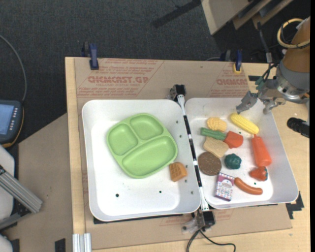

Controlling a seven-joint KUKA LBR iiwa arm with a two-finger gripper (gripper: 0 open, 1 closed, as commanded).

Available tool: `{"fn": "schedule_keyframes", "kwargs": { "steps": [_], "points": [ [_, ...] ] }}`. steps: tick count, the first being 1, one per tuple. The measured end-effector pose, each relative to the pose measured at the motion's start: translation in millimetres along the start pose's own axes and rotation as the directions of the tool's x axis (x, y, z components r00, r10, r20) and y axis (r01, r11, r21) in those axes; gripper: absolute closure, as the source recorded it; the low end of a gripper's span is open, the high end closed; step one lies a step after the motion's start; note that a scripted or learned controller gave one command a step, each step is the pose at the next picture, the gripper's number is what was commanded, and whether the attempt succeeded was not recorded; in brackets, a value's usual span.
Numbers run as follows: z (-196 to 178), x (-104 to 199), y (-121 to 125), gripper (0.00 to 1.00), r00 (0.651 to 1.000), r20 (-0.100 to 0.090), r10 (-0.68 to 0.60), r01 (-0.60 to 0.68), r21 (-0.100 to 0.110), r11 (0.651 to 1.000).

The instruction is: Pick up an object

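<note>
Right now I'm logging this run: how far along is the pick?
Nothing looks picked yet. The claw hangs open at the far edge of the right bin, with nothing between its fingers. The yellow corn lies nearest, just below it, resting among the other toy foods. Left to do: descend, close on one object, and lift it.

The arm [295, 64] runs off the frame at about 2 o'clock, so most of it is cut off. The gripper [257, 101] is kinda blurry, can't really tell what its tips are doing. A grey tablet thing [10, 120] at 9 o'clock is sliced by the edge. The pink box [224, 187] at 5 o'clock has print way too small to read. The carrot's [221, 135] green stem slips under the bread [215, 146], and the tan furniture [236, 15] at 1 o'clock is cropped.
</note>
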State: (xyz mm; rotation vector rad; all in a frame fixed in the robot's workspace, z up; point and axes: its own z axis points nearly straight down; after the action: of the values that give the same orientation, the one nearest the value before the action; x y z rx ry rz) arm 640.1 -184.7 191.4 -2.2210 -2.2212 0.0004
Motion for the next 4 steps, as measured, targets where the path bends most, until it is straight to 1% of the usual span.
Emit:
{"fn": "schedule_keyframes", "kwargs": {
  "steps": [1,2,3,4],
  "points": [
    [87,-7,-29,0.00,1.000,-0.002,0.002,-0.002,0.008,1.000],
    [104,41,-76,0.00,1.000,0.000,0.001,-0.001,-0.005,1.000],
    [103,41,-119,0.00,1.000,0.001,0.003,-0.003,-0.010,1.000],
    [93,42,-117,1.00,1.000,0.002,0.002,-0.002,-0.013,1.000]
  ]
}}
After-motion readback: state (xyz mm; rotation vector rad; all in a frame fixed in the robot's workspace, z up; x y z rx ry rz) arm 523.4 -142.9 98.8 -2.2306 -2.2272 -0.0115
